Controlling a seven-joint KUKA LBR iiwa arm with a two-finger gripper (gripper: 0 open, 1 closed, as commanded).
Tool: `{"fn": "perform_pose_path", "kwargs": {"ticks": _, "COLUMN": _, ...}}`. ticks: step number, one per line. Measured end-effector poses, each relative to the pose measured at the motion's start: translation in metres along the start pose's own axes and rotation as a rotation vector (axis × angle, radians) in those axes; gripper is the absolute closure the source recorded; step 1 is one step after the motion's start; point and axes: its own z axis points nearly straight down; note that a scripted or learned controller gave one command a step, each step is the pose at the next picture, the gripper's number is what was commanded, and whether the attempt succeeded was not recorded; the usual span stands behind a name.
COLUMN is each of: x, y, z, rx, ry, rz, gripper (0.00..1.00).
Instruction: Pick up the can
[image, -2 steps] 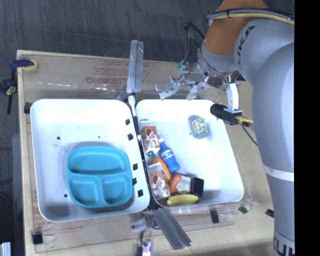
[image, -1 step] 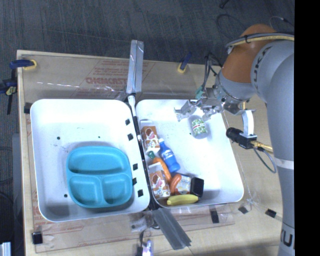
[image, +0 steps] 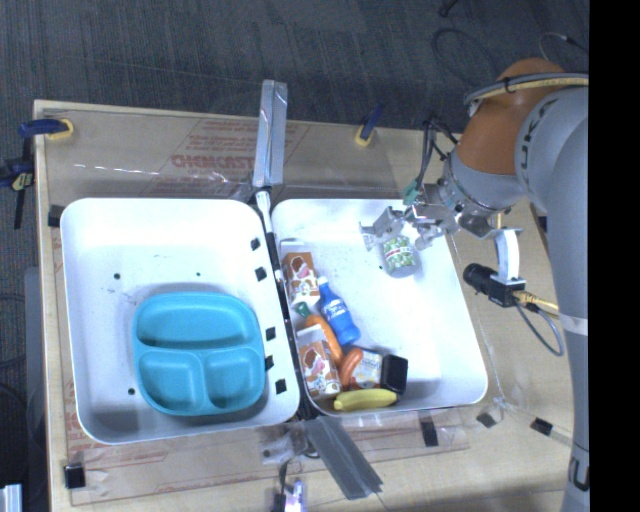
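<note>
Looking down at a slant from the fixed camera, a wooden surface (image: 120, 130) is carrying two shallow white bins side by side. The left bin (image: 100, 240) is holding a blue divided tray (image: 197, 352). The right bin (image: 440, 340) is holding a cluster of small items along its left wall: two brown snack packets (image: 300, 275), a blue bottle (image: 337, 314), an orange item (image: 352, 362), a black block (image: 394, 373) and a yellow banana (image: 365, 399) at the front. The can (image: 400, 254), small with a pale top and a green label, is sitting in the upper part of the right bin, well apart from that cluster, and appears to be leaning slightly. The grey arm with its orange band is reaching in from the right, and its pincer (image: 405, 228) is hanging directly over the can, touching or nearly touching it; whether its fingers are spread or closed around the can cannot be told from this angle. Judging from its look, the can is likely light, stiff and smooth-sided, so it may be slipping or rolling if pinched off-centre. The safest hold appears to be across the middle of its round body, with the fingers on opposite sides.
</note>
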Motion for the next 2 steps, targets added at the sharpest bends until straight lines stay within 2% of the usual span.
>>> {"fn": "perform_pose_path", "kwargs": {"ticks": 1, "x": 0.003, "y": 0.004, "z": 0.062, "rx": -0.002, "ry": 0.0, "rz": 0.058, "gripper": 0.0}}
{"fn": "perform_pose_path", "kwargs": {"ticks": 2, "x": 0.009, "y": 0.048, "z": 0.119, "rx": -0.003, "ry": 0.0, "rz": 0.036, "gripper": 0.0}}
